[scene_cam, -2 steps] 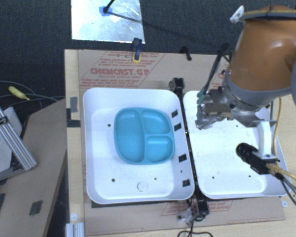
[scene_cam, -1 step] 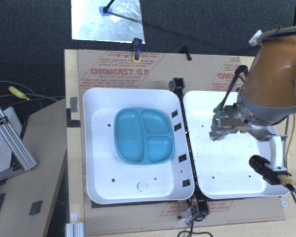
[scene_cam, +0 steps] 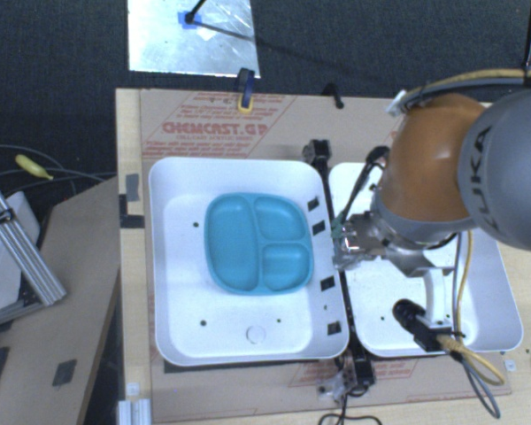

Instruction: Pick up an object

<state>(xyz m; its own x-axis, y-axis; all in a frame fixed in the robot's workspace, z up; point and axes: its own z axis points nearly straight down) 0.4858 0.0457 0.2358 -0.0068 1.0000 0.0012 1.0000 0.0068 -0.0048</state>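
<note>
Looming closest, the grey arm (scene_cam: 478,166) with its orange band hangs over the right bin (scene_cam: 491,317), hiding the hand, so its grip cannot be told. On the bench (scene_cam: 221,118), the left bin (scene_cam: 173,237) holds a blue divided plate (scene_cam: 257,242) at its middle.

We see a divided plate (scene_cam: 257,243) in the left bin (scene_cam: 179,204); the arm (scene_cam: 460,171) hangs over the right bin (scene_cam: 496,326).

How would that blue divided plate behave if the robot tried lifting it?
The blue plate looks like moulded plastic, so probably stiff and light. It lies flat in the left bin, so rolling seems unlikely. Its low, rounded rim looks smooth, so the fingers might slip off.
</note>
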